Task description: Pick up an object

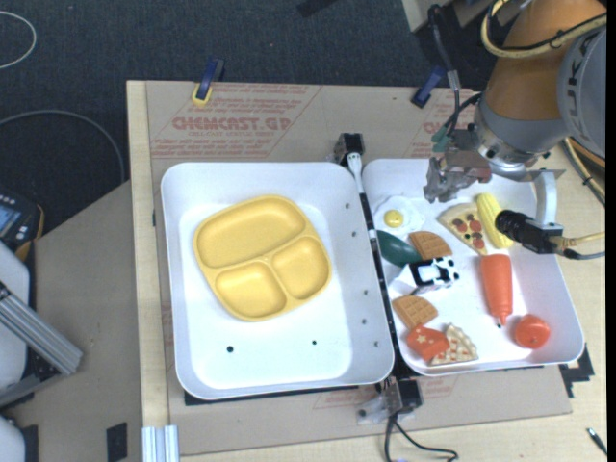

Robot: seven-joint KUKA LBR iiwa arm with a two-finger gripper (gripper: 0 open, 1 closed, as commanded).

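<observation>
Nothing is lifted yet: the pincer [441,189] hovers low over the right white bin [558,301], just beside the fried-egg toy [394,216] and pizza-slice toy [465,225]. Whether it is open I cannot tell. The grasp remains to be made.

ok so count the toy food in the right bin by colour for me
Orange or red: 3 — carrot, tomato, red slice
Yellow: 2 — corn, pizza slice
Tan: 3 — two crackers, wedge
White: 2 — fried egg, cow
Green: 1 — leaf
Total: 11
</observation>
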